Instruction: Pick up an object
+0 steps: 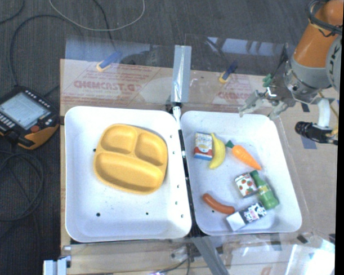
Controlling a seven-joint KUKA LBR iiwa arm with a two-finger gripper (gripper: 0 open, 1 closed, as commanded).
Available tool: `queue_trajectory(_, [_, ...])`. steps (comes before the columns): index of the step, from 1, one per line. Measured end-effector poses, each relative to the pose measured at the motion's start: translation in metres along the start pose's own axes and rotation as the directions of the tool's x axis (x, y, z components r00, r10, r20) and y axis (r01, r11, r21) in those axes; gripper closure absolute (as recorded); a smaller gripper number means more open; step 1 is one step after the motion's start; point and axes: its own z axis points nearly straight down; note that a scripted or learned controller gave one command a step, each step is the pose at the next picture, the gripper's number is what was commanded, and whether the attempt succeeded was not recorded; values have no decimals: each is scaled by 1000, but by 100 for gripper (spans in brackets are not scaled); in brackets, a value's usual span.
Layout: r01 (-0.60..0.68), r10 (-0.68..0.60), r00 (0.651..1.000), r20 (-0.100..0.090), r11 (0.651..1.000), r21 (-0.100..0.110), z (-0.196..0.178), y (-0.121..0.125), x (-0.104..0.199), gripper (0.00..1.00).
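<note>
**Desk:** Dark carpet and loose cables ring a bench with two white bins; what sits where?

**Photographer:** One yellow divided tray (pixel 131 157) lies in the left bin (pixel 79 221). The right bin (pixel 283 166) holds seven small toy foods: one banana (pixel 218 152), one carrot (pixel 245 156), one sausage (pixel 218 204), one green bottle (pixel 265 190) and three little cartons (pixel 203 145). The gripper (pixel 263 103) hangs at about one o'clock from the bin's middle, just above its far rim, fingers spread apart with nothing between them.

**Desk:** Which would it lift?

**Photographer:** The carrot, at twelve o'clock within that bin, just right of the banana, looks the likeliest. By its looks it is light, hard plastic and somewhat slick, so it should not crush but could squirt out. I would close across its thick orange end near the green top, not the tapering tip.
</note>
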Motion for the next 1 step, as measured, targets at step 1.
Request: queue_trajectory(1, [-41,41,999,0,999,-2,152,-39,0,0])
